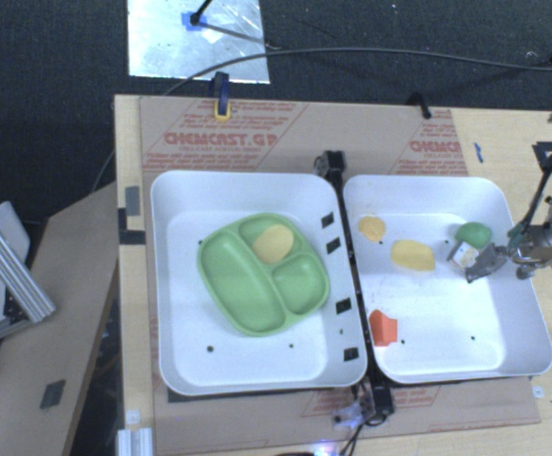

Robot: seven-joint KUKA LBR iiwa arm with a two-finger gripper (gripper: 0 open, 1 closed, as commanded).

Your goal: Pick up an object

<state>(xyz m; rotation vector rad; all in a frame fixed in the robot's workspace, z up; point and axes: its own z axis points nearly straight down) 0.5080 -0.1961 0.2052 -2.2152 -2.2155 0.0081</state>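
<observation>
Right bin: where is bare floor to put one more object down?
The right bin has free floor along its near side, from the orange piece across to the right wall. The far half is crowded: small yellow item, larger yellow item, green object, with the gripper beside it.

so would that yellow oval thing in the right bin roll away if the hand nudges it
Probably, a little. The yellow oval thing looks rounded and smooth, so it may rock or slide on the right bin. It lies free, touching nothing, so nothing would stop it. Its smooth skin could slip from a pinch.
</observation>
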